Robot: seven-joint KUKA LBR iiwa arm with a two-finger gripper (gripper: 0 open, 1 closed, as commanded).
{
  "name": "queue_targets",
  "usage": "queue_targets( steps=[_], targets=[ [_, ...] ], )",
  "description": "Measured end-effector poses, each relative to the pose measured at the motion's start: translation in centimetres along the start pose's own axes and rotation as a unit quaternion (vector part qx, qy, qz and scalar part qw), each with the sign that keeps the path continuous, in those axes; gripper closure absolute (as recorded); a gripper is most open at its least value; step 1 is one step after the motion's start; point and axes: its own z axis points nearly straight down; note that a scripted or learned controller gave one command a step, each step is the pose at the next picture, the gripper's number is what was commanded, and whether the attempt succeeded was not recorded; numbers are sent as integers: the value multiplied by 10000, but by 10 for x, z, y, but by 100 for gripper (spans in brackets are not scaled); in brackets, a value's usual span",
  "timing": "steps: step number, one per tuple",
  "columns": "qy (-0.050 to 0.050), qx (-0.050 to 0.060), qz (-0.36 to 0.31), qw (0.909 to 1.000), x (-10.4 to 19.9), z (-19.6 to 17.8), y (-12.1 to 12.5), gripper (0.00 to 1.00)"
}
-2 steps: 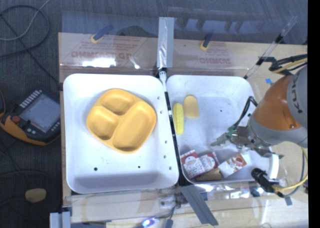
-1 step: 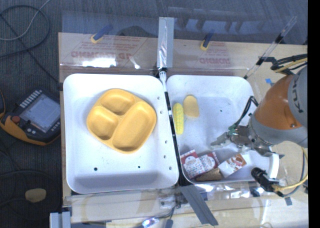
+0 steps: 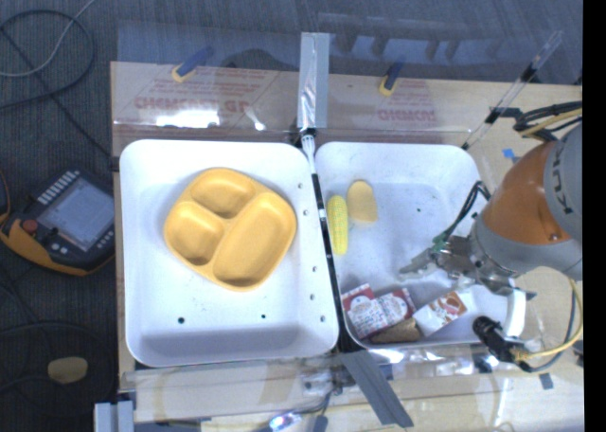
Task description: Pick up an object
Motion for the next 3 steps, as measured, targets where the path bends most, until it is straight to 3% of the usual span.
queue_targets(
  steps=[1, 2, 3],
  targets=[
    [20, 8, 124, 9999, -2, 0, 1, 0],
    [-21, -22, 59, 10000, 77, 0, -13, 0],
    [-7, -27, 137, 9999, 75, 0, -14, 0]
  ],
)
